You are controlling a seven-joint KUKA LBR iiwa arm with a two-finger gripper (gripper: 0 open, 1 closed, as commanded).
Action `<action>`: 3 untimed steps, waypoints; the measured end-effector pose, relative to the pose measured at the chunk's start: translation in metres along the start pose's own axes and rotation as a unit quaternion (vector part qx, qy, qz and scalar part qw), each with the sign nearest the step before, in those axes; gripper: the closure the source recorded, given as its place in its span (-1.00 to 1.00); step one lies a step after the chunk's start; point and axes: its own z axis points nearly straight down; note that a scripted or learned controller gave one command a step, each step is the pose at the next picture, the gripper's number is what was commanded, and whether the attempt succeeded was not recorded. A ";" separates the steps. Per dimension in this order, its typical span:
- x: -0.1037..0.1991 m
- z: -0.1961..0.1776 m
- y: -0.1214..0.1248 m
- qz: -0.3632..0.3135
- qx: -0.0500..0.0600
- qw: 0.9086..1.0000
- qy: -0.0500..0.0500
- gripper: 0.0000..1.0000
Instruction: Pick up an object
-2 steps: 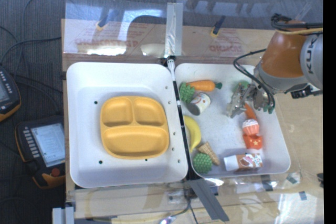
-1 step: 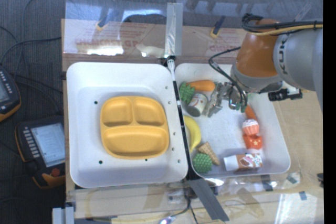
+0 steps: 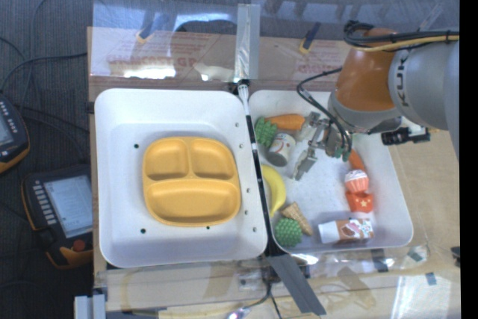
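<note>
My gripper (image 3: 314, 149) hangs over the upper middle of the right bin (image 3: 396, 194), below the arm's orange band. Its fingers stand open with nothing between them. Just left of it lie a grey can (image 3: 280, 149), a green broccoli (image 3: 265, 132) and an orange carrot (image 3: 288, 121). A yellow banana (image 3: 275, 189) lies along the bin's left wall. To the gripper's right are a small orange piece (image 3: 356, 160) and a red and white toy (image 3: 358, 190).
A cone (image 3: 297, 214), a green knobbly ball (image 3: 289, 232) and a small bottle (image 3: 346, 230) lie along the right bin's front. The left bin (image 3: 123, 123) holds a yellow divided plate (image 3: 193, 180). Cables and handheld screens lie on the floor at the left.
</note>
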 end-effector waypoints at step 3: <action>-0.034 -0.027 -0.009 -0.174 -0.001 0.985 0.004 -1.00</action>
